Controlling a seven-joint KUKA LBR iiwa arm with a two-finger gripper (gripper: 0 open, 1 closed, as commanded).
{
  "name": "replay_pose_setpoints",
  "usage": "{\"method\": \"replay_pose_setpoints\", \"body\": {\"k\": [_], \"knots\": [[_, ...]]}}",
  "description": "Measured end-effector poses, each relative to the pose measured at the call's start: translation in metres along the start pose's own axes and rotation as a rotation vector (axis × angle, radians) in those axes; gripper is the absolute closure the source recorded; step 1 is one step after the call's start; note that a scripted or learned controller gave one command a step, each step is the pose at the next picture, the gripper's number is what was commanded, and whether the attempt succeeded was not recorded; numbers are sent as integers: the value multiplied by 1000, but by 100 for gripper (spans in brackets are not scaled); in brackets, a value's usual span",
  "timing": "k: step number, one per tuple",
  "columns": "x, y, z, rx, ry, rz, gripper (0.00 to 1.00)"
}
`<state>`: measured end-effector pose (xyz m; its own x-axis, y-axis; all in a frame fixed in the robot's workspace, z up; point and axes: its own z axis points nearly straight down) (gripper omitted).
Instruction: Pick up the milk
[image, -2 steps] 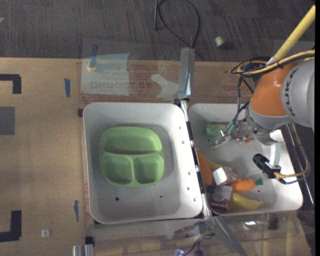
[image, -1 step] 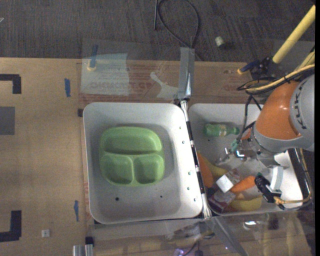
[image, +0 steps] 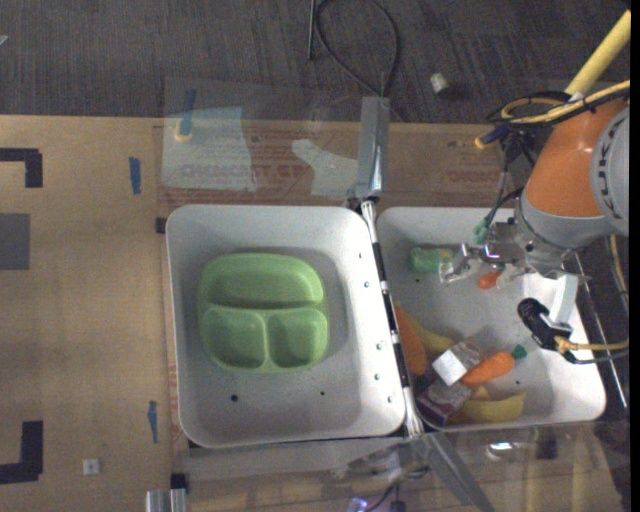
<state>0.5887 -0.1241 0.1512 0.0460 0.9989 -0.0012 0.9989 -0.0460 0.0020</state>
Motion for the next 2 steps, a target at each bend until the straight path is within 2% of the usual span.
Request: {"method": "replay_pose_setpoints", "body": {"k": [1,2], "knots": [[-4,-32,63,-6,1,-37,0],[-17,-11,48,-2,-1,-245,0]]}}
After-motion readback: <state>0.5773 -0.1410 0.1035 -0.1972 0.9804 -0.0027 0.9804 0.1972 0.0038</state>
